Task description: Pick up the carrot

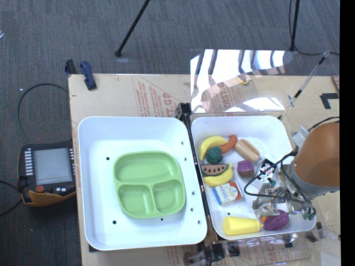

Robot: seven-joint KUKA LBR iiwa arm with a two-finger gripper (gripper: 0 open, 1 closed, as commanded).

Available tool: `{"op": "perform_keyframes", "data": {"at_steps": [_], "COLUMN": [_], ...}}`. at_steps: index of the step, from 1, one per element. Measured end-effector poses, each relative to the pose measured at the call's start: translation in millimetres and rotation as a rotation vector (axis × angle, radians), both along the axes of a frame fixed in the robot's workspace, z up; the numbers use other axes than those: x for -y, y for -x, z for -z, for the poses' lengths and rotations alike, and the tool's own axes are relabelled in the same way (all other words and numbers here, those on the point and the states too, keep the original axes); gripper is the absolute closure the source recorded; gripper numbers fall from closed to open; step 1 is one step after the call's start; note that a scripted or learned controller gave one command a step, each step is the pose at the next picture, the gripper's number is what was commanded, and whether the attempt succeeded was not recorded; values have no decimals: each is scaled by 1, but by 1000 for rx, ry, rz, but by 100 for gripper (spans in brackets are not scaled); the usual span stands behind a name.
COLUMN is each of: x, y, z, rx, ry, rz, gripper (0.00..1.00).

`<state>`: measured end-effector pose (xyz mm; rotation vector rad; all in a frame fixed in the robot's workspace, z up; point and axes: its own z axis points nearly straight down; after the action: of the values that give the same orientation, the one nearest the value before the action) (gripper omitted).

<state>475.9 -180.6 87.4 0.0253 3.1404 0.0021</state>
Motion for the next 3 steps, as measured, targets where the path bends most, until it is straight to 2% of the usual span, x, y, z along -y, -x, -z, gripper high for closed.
{"op": "perform_keyframes", "data": {"at_steps": [1, 2, 3], "x": [-112, -63, -63], "y": [-4, -38, -37], "z": [-104, -114, -114], "rx": [10, 2, 1], "ry": [-3, -2, -2], "rz": [-20, -282, -280], "gripper": [100, 100, 0]}}
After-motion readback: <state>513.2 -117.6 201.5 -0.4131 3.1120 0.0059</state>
